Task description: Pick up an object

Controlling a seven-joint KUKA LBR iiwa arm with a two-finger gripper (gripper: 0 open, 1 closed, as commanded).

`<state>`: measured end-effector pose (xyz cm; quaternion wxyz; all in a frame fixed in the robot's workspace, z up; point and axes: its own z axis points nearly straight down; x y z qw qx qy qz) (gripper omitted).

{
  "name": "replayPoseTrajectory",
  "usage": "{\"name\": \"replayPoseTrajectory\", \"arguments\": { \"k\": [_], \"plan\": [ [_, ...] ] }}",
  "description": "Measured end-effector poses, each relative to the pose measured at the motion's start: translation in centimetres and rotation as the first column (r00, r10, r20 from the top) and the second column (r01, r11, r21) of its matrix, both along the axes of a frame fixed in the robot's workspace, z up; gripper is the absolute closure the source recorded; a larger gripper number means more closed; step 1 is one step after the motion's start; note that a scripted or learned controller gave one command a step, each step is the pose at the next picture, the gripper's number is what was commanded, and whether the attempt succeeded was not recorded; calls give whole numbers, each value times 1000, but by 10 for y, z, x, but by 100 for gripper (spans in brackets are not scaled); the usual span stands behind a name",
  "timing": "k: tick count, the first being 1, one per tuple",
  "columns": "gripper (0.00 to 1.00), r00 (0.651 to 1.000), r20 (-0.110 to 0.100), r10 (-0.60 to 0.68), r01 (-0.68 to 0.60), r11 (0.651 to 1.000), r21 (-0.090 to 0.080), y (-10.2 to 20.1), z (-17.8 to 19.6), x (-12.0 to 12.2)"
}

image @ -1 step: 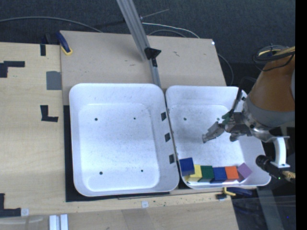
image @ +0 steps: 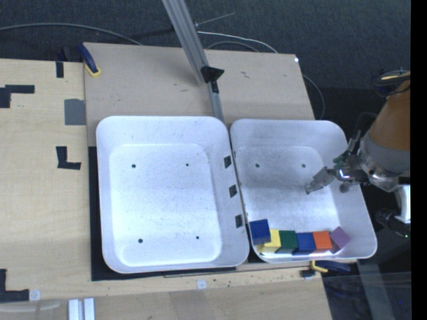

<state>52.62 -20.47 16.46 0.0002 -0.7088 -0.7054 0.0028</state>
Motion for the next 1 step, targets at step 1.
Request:
{"name": "replayPoseTrajectory", "arguments": {
  "k": [1],
  "plan": [
    [0, 1000, 1, 9, -9, 1000, 4, 28, -77, 38]
  ]
}}
